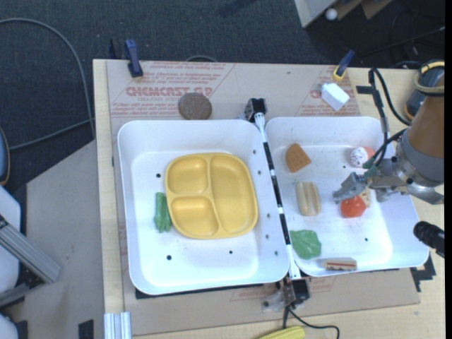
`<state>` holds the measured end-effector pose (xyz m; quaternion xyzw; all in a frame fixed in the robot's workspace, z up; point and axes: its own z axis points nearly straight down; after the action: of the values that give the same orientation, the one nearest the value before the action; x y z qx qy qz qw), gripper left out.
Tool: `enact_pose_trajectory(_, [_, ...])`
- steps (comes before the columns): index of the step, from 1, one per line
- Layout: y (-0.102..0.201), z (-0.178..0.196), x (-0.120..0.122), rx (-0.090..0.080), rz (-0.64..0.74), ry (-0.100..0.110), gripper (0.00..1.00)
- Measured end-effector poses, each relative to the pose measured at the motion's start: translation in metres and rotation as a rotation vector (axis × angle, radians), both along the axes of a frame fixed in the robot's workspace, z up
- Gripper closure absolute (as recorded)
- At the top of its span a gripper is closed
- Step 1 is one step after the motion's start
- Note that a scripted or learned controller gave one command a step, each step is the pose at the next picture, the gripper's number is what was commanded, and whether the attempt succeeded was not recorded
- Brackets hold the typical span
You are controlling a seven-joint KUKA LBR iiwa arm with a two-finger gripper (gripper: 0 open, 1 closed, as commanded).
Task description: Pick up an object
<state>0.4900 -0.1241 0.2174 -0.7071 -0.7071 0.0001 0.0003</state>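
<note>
The right bin (pixel 395 242) holds several toy foods. They are an orange wedge (pixel 297 157), a beige bun (pixel 307 198), a red tomato-like piece (pixel 353 206), a green leafy piece (pixel 306 243), a flat sandwich piece (pixel 340 264) and a small white-and-red item (pixel 359 155). My gripper (pixel 359 188) reaches in from the right and hangs directly over the red piece, at its upper edge. Part of the red piece is hidden under the gripper, and I cannot see whether it is held.
The left bin (pixel 134 189) carries a yellow divided plate (pixel 210 194) with a green pod (pixel 162 212) beside it. A brown disc (pixel 194 106) and a white block (pixel 335 95) lie on the cardboard behind the bins. A black divider rail (pixel 272 186) runs between the bins.
</note>
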Motion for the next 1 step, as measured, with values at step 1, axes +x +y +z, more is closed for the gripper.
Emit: enact_pose_trajectory(1, [-0.0456,-0.1328,0.0428,0.0,0.0,-0.001,0.0])
